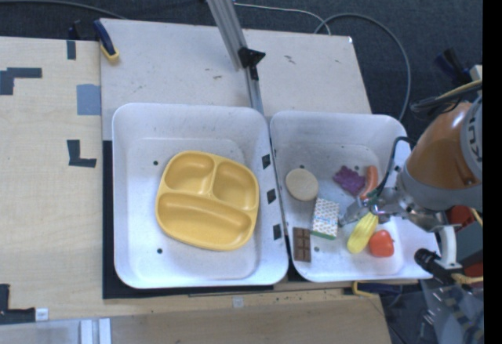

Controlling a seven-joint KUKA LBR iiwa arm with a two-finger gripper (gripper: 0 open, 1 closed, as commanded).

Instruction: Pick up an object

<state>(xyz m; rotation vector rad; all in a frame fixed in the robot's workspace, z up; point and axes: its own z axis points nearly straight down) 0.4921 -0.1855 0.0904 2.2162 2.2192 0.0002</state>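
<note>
The right bin [329, 121] holds several small items. A round beige biscuit [301, 184] lies near its left wall. Beside it are a white patterned packet [325, 217] and a brown chocolate bar [301, 244]. A purple piece [347, 177] and an orange piece [371, 176] lie further back. A yellow item [360, 233] and a red tomato [381, 244] sit near the front right. My gripper [367, 208] reaches in from the right and hangs low just above the yellow item's upper end, between it and the purple piece.
The left bin [119, 178] holds a yellow divided plate [208, 200]. A metal bar [223, 5] slants down from the top to where the bins meet. The arm's orange band [443, 150] overhangs the right bin's right rim. Cables lie behind the bins.
</note>
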